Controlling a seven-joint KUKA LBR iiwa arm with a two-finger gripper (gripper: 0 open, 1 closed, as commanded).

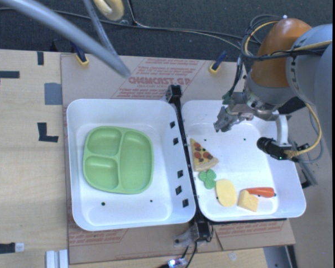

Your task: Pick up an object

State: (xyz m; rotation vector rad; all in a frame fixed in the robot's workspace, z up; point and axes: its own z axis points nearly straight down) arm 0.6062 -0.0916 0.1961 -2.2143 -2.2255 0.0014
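Observation:
In the right bin (285, 175) lie a pizza slice (202, 156), a green piece (207, 178), a yellow oval piece (225, 192), a cheese wedge (248, 200) and an orange carrot (261, 192). My gripper (225, 120) hangs over the far part of that bin, up and to the right of the pizza slice, apart from all the pieces. Nothing shows between its fingers.
The left bin (78, 149) bears a green divided plate (118, 159). A black divider (181, 149) runs between the bins. A grey pole (61, 21) slants across the upper left. Cables loop near the arm at the right.

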